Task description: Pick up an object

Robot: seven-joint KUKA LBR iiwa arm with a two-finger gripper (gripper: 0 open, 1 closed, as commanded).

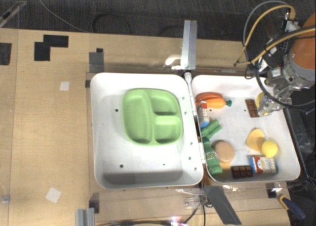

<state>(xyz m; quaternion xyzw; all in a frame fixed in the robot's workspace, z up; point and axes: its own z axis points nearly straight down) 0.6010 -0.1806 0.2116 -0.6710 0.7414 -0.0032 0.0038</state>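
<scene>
Light wooden bench (44,136), two white bins (106,170) side by side

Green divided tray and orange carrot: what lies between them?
In the camera view, the green divided tray and carrot are separated by the bins' adjoining rims.

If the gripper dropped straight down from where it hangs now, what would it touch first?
Probably bare floor of the right bin at its far right edge. The gripper hangs just right of the small chocolate bar, though depth is unclear from this slanted view.
</scene>
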